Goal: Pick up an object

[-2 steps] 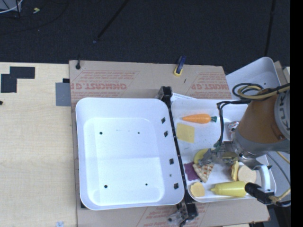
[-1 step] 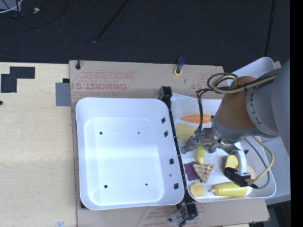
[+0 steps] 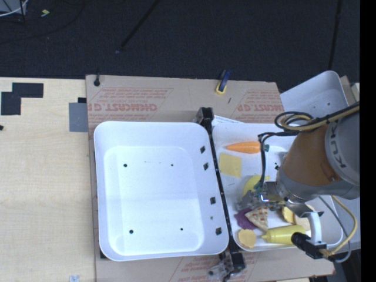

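A wide sheet of brown printed cardboard [image 3: 176,101] covers the middle of the frame and carries both bins. The large shallow white plastic bin [image 3: 154,190] sits left of centre, its floor marked by a few small dark holes. Touching its right side, along a black clip strip, is the second white bin [image 3: 252,134], at the right of the frame, and this one holds the objects. The grey arm with the orange band [image 3: 320,160] reaches in from the right edge and hangs over that bin's lower half, hiding part of it. Its gripper [image 3: 254,200] sits low among the piled items at lower right; whether it is open or closed cannot be told, nor whether anything is caught.

In the bin's upper part lies an orange carrot-shaped toy [image 3: 244,147], and just below it a pale yellow square block [image 3: 230,165]. A yellow-green rounded piece [image 3: 252,184] lies beside the gripper. Below it are a pizza-slice toy [image 3: 257,217], a dark purple piece [image 3: 242,220], a yellow squeeze bottle [image 3: 282,235] lying flat, and a small tan round piece [image 3: 247,238] near the bin's lower edge.
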`<state>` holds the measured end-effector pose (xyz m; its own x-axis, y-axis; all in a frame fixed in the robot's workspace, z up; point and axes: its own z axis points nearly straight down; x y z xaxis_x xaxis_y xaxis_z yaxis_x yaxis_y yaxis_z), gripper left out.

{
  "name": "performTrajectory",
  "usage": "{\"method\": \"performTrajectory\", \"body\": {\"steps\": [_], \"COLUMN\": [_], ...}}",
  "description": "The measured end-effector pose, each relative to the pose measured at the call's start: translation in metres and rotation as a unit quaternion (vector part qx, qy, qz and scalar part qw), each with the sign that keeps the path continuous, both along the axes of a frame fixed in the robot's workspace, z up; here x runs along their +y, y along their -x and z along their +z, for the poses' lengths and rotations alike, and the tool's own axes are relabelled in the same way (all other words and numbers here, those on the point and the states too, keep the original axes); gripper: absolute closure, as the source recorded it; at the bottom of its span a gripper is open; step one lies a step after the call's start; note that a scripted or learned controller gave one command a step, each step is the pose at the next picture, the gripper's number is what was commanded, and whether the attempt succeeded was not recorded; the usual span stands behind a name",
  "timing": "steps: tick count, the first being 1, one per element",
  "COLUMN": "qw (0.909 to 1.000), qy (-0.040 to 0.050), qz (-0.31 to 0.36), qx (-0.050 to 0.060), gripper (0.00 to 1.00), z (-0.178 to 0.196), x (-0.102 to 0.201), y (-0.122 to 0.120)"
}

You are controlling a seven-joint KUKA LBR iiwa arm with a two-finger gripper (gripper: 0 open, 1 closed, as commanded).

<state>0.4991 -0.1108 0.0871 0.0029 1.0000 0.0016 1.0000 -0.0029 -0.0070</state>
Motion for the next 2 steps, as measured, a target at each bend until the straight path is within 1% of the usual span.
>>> {"method": "performTrajectory", "body": {"steps": [1,2], "qw": [1.0000,1.0000], "qy": [0.0002,0.0005], "qz": [-0.002,0.004], "qx": [-0.002,-0.006], "gripper": [1.00,1.00], "z": [0.011,0.105], "x": [-0.001,0.047], "y": [-0.003,-0.035]}}
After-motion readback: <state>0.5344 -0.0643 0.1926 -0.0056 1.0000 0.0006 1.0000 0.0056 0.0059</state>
